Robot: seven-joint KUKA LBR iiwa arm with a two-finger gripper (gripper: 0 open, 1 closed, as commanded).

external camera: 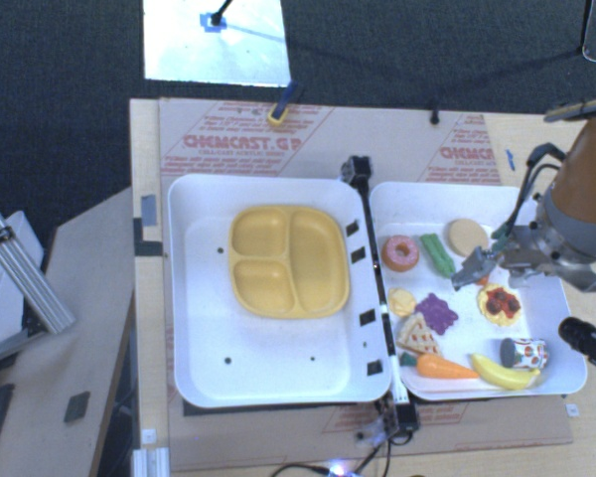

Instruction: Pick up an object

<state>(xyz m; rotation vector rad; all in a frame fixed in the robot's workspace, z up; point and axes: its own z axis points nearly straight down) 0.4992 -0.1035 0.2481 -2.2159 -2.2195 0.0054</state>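
Observation:
The right bin [551, 366] holds several toy foods: a pink donut [400, 253], a green pickle [438, 254], a tan round bun [467, 236], a red-topped tart [501, 304], purple grapes [436, 313], a yellow chip [402, 301], a pizza slice [417, 336], a carrot [445, 368], a banana [504, 374] and a small can [523, 351]. My gripper [466, 271] hangs over this bin between the pickle, the bun and the tart, pointing down and left. Nothing shows in its grasp.
The left bin [194, 366] holds a yellow divided plate [289, 260]. A black clipped divider [370, 266] runs between the two bins. The arm's grey and orange body [581, 197] covers the right bin's far right side.

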